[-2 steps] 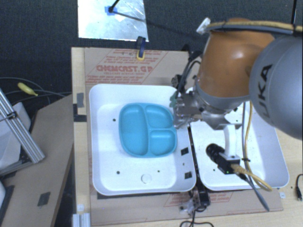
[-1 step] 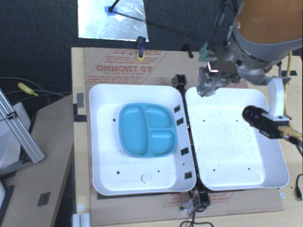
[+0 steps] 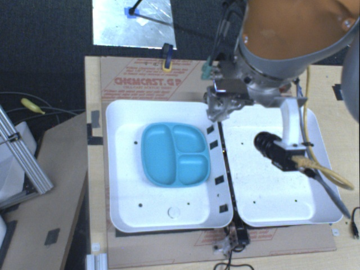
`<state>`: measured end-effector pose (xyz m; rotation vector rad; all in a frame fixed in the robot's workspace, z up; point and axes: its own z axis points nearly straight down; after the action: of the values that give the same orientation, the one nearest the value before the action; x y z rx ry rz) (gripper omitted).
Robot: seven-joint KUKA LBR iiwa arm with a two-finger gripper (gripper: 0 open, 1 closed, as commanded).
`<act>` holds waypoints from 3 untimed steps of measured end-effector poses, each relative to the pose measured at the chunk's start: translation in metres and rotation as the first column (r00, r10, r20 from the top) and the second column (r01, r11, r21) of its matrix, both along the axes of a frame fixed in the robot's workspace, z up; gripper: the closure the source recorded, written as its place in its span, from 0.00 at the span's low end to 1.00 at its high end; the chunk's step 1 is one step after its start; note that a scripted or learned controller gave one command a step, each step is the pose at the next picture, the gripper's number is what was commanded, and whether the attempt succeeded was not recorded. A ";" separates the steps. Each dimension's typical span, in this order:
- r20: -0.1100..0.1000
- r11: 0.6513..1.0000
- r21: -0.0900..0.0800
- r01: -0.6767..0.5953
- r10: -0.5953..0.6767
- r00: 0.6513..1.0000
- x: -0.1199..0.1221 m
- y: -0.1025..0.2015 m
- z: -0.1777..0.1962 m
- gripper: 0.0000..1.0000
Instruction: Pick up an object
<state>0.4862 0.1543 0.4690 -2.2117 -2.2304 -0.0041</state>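
Blue divided plate [image 3: 174, 154] is lying in the left bin [image 3: 121, 207], left and nearer of your tool [image 3: 220, 112], which is hovering at the bins' far seam.

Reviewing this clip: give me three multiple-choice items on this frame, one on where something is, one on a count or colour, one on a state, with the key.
1. Where does the blue plate lie?
A. in the left bin
B. in the right bin
C. on the cardboard behind the bins

2. How many compartments does the plate have?
A. one
B. three
C. five

3. How does the plate sit?
A. propped on edge against a bin wall
B. flat, open side up
C. upside down

Key: 1 A, it lies inside the left bin's walls. 2 B, ridges split it into one long and two smaller sections. 3 B, the hollows face the camera.
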 end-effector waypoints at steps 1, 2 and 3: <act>0.004 1.000 0.000 -0.002 0.002 1.000 0.001 -0.003 0.012 1.00; 0.005 1.000 0.001 -0.008 0.008 1.000 0.001 -0.003 0.022 1.00; -0.007 1.000 -0.005 0.010 -0.010 1.000 0.000 -0.021 -0.068 1.00</act>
<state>0.4861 0.1336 0.4014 -2.2216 -2.2178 0.0090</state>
